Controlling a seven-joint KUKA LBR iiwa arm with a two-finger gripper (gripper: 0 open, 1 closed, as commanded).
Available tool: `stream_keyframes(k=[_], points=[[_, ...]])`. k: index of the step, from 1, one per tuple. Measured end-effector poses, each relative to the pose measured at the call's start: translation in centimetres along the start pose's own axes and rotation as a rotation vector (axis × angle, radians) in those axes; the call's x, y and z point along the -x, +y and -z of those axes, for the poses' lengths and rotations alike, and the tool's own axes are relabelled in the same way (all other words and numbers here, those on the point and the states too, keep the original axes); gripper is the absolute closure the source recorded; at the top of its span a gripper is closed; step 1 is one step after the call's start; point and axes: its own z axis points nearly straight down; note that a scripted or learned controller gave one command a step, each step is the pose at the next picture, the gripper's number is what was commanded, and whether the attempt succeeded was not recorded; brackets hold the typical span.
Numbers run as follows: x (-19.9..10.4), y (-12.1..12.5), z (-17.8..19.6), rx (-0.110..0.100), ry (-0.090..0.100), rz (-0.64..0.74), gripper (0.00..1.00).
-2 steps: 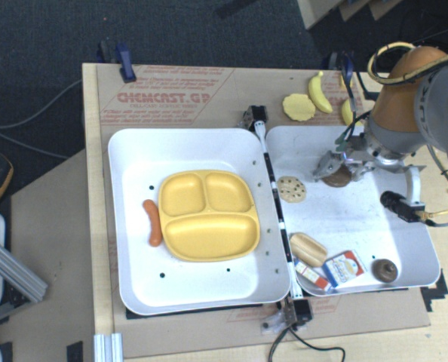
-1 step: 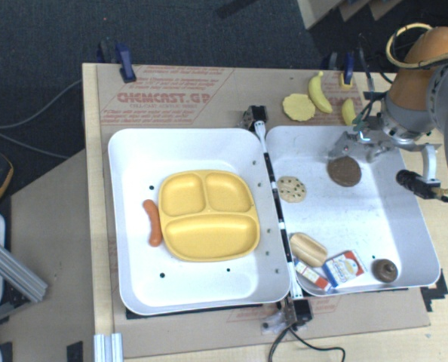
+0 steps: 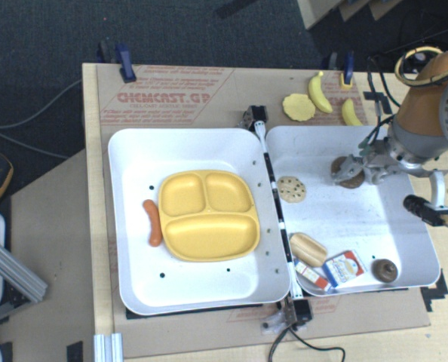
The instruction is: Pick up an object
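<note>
My gripper (image 3: 352, 169) is low over the back part of the right bin (image 3: 405, 232), reaching in from the right. A small brown round piece (image 3: 349, 179) lies right at its tip, partly covered by it; I cannot tell whether it is held. In the same bin, a chocolate-chip cookie (image 3: 291, 189) lies near the left wall. A bun (image 3: 308, 248), a red, white and blue packet (image 3: 340, 268) and a brown donut (image 3: 385, 270) lie along the front.
The left bin (image 3: 133, 277) holds a yellow divided plate (image 3: 208, 216) with a sausage (image 3: 153, 222) beside it on the left. Behind the right bin, on the bench, lie two toy bananas (image 3: 320, 93) (image 3: 351, 112) and a yellow disc (image 3: 299, 107).
</note>
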Motion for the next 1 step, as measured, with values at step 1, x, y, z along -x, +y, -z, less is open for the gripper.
stream_keyframes(k=[1], points=[[-5.36,4.73,0.07,0.011,-0.003,0.009,0.00]])
